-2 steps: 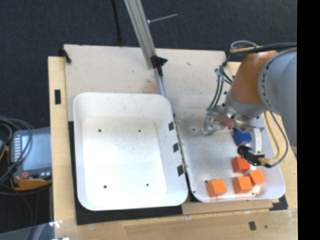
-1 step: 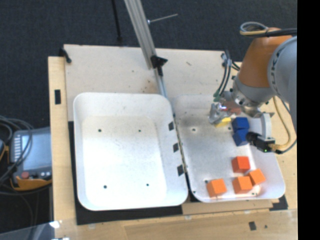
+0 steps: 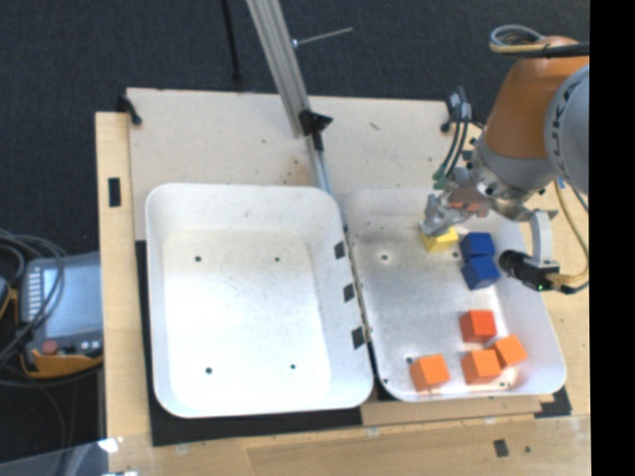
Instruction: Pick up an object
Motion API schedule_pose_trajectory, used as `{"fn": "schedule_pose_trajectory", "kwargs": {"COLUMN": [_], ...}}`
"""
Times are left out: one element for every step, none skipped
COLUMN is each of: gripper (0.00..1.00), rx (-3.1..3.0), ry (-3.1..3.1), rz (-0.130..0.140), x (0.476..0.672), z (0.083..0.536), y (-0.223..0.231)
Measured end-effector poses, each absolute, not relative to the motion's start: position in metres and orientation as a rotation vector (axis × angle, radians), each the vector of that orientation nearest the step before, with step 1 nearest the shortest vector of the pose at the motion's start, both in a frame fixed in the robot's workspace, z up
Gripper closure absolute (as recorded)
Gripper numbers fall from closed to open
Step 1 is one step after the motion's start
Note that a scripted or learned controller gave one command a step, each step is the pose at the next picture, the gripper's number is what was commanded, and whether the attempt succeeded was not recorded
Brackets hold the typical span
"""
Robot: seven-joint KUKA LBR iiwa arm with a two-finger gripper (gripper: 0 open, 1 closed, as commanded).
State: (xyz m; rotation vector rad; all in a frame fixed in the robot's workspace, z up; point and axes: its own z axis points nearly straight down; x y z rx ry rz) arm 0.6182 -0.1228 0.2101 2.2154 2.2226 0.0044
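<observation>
The gripper (image 3: 440,216) hangs right over the yellow block (image 3: 440,238) in the right bin (image 3: 397,296), touching its top, its grip state unclear.

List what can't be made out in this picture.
- Hand: the wrist above covers the fingers, so open or shut is unclear.
- Yellow block: partly under the hand; contact can't be judged.
- Arm: cut off toward the right.
- Grey box beside the bench: cut by the left edge, its markings too small to read.
</observation>
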Motion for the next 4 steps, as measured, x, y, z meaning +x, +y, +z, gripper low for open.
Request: {"fn": "schedule_pose_trajectory", "kwargs": {"gripper": [1.0,1.0,1.0,1.0], "rx": [2.213,2.212,2.211,2.212], "ry": [2.229,2.23,2.231,2.231], "rz": [0.003,0.005,0.005,0.005], "x": [0.632,0.631,0.637,0.646], "z": [0.207,0.222,0.235,0.247], "y": [-0.071,-0.017,0.041,0.094]}}
